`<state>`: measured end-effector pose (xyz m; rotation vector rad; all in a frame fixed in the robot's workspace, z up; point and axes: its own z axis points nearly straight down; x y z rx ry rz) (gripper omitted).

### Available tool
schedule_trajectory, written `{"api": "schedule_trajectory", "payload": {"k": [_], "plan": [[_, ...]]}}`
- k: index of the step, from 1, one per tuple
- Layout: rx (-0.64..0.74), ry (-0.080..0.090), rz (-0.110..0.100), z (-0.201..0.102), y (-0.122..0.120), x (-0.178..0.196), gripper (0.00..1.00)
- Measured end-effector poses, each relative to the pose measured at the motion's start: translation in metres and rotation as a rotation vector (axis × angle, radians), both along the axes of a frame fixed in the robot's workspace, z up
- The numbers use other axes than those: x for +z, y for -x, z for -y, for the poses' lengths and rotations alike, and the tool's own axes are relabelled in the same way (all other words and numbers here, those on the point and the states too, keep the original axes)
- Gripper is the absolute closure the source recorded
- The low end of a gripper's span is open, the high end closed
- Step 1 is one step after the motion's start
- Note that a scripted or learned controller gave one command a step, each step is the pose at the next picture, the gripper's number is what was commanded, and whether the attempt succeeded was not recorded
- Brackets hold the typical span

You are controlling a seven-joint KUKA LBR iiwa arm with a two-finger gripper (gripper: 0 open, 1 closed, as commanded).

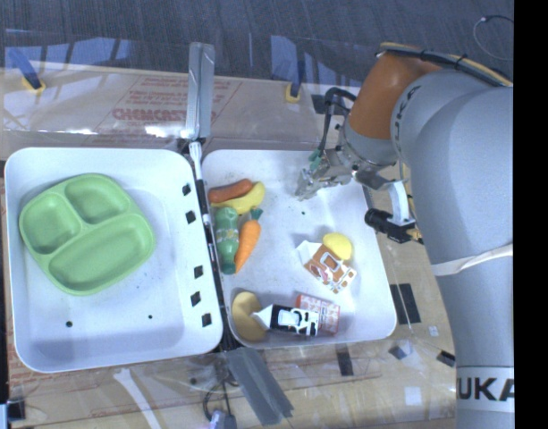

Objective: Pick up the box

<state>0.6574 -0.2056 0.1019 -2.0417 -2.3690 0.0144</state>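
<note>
From my overhead camera I see two white bins side by side on the bench. The left bin [41, 329] carries a green divided plate [86, 231] with three compartments, sitting toward its upper left. In the right bin [363, 239] the arm [452, 177] comes in from the right, grey with the orange band above the wrist, and the gripper [309, 184] hangs at the bin's upper middle, its tips low over bare floor — from this slant I cannot tell its state, and nothing shows caught in it. The box [329, 265], white with an orange-and-brown print I can't read, lies tilted near the middle of the bin's right half, well apart from the gripper and below it in the picture. A yellow lemon-like piece [337, 246] touches its upper edge. Along the left wall lie a sausage [229, 190], a banana [245, 198], a carrot [246, 243] and a green vegetable piece [226, 233], bunched together. At the bottom, a dark bottle [291, 319] with a white label lies on its side beside a yellow wedge [246, 315] and a reddish packet [320, 309]; their lettering is too small to read. On the arm's base I read "UKA" [484, 388] — the rest is cut off. Faint red print on the plastic sheet [157, 105] behind the bins is blurred.
</note>
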Motion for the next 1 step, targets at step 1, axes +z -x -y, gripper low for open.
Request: {"api": "schedule_trajectory", "payload": {"k": [1], "plan": [[0.0,0.0,0.0,-0.0002,0.0,-0.0001,0.0]]}}
